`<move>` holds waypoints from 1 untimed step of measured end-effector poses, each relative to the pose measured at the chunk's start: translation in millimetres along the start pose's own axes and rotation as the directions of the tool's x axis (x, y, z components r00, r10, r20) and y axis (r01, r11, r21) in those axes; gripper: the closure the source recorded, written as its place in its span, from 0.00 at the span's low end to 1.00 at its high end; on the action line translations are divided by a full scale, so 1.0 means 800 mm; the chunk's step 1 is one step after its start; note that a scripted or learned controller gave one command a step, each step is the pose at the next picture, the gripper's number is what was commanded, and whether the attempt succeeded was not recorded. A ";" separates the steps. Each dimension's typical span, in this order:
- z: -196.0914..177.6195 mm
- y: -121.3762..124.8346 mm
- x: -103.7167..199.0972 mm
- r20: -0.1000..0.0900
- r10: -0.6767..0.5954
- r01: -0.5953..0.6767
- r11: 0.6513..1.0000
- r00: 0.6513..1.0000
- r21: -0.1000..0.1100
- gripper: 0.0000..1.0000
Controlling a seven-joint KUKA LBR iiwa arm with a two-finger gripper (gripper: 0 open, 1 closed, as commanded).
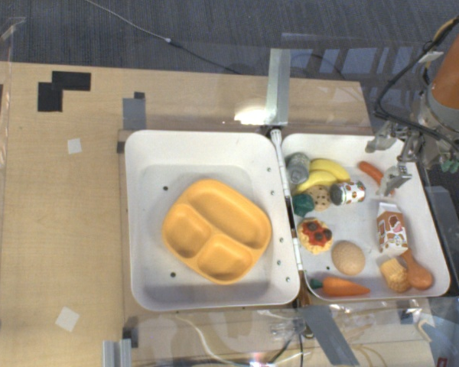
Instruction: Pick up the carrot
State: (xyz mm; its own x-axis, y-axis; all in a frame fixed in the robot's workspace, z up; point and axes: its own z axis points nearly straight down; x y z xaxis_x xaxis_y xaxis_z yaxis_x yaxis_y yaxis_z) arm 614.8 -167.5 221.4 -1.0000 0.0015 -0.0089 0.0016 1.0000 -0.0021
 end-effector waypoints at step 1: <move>0.111 0.063 0.070 -0.006 0.316 -0.316 0.949 0.949 -0.002 0.00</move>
State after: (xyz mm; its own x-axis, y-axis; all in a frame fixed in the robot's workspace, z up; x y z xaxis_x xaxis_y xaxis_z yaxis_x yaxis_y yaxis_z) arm 559.9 -117.5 131.9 -0.9484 0.3171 -0.0029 0.3171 0.9484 0.0024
